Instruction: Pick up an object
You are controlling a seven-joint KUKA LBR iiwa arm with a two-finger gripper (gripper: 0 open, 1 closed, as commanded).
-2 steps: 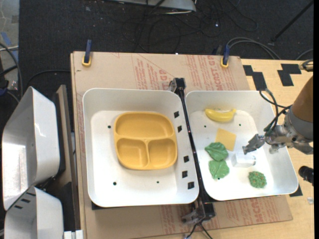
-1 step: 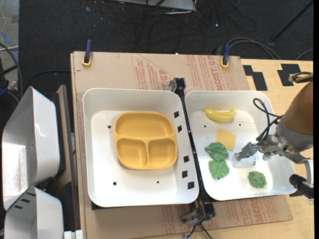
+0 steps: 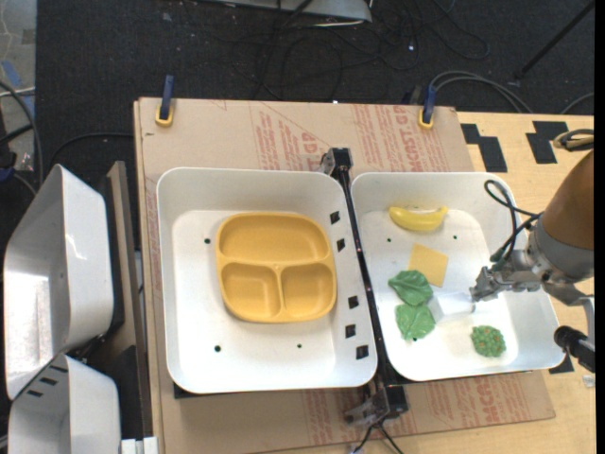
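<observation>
The task looks barely begun: nothing is lifted, and every candidate lies on the floor of the right bin point(image 3: 529, 356). There a yellow banana point(image 3: 418, 218) sits near the far wall, a yellow cheese slice point(image 3: 429, 264) just below it, two green leaves point(image 3: 413, 303) touching each other toward the bin's left side, and a small green broccoli floret point(image 3: 488, 340) near the front. The gripper point(image 3: 482, 287) hangs low over the bin's right half, between the cheese slice and the floret, near both but touching neither; I cannot tell how far its fingers are spread (they are too small and blurred), and nothing shows between them. The left bin point(image 3: 180, 282) holds a yellow divided plate point(image 3: 276, 266). The cardboard point(image 3: 284, 130) covering the desk carries red print, too faint to read reliably.
</observation>
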